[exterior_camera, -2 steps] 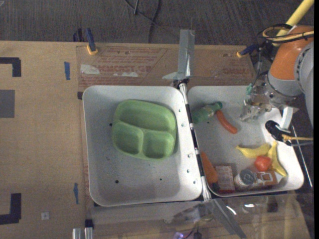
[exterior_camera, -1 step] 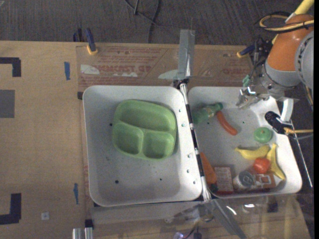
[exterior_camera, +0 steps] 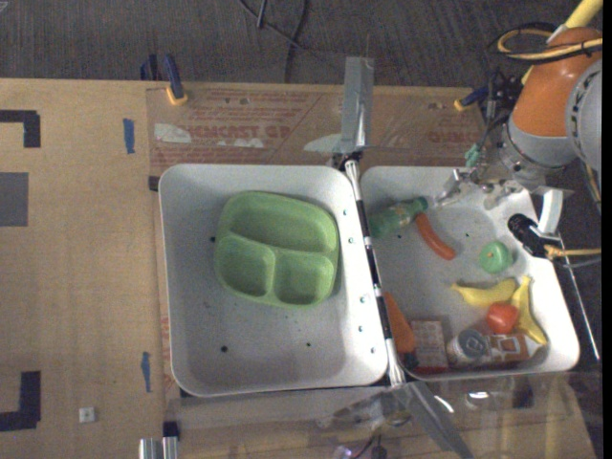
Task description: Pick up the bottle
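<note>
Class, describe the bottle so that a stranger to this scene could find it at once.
Start at the right-hand white bin, then go to its upper left corner, beside the divider. The bottle lies there on its side: green, with an orange cap end, next to a long orange-red item. It is the bin's only green thing with a neck.

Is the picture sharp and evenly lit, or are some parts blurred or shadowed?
In the camera view the focus is soft throughout; the green bottle shows no label detail, the end effector looks smeared, and the floor above the bench is dark.
</note>
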